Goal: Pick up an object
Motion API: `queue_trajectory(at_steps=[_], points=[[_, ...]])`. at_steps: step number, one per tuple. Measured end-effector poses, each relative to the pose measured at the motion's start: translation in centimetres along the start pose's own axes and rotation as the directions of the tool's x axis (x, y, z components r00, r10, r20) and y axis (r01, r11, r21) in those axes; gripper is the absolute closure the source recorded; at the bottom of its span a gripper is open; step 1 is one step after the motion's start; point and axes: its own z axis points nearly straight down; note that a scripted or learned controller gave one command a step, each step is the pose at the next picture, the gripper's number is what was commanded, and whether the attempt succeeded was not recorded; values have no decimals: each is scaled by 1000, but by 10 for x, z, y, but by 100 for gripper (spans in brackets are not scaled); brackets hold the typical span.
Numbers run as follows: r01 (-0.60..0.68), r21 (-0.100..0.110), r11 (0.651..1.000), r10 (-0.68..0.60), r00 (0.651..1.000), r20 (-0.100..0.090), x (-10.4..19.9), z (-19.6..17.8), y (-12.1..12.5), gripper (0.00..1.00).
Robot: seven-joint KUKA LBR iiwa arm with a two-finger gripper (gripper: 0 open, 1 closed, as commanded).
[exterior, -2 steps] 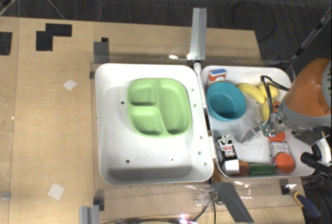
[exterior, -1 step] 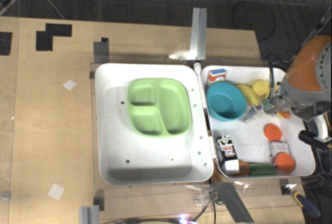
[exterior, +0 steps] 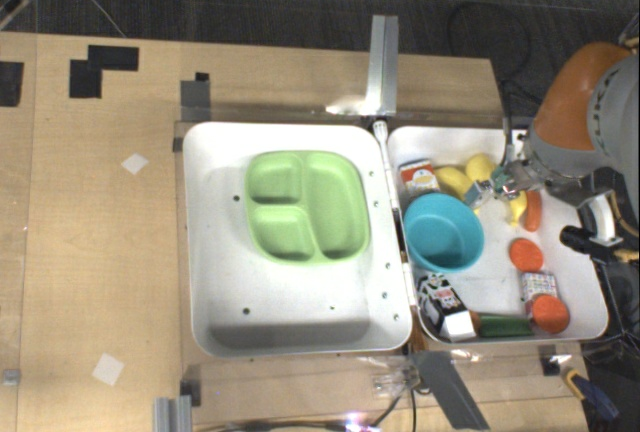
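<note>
The right bin (exterior: pixel 590 320) holds several small items. A blue bowl (exterior: pixel 443 231) sits at its left side, with a red-and-white box (exterior: pixel 415 175) and two yellow fruits (exterior: pixel 463 175) behind it. My gripper (exterior: pixel 503 182) hangs low over the back of this bin, just right of the yellow fruits and above a small yellow piece (exterior: pixel 517 209) and a red-orange carrot (exterior: pixel 533 210). The grey wrist with its orange band (exterior: pixel 575 100) hides the bin's far right corner. I see nothing clearly held.
An orange ball (exterior: pixel 525 253), an orange-topped can (exterior: pixel 543 307), a green cucumber (exterior: pixel 505 326), a white block (exterior: pixel 458 324) and a black-and-white carton (exterior: pixel 438 295) lie along the right bin's front. The left bin (exterior: pixel 215 250) holds a green divided plate (exterior: pixel 305 205).
</note>
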Motion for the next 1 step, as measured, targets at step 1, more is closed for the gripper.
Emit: queue_trajectory(at_steps=[1], points=[[138,0,990,-138,990,18,51,-3,46,0]])
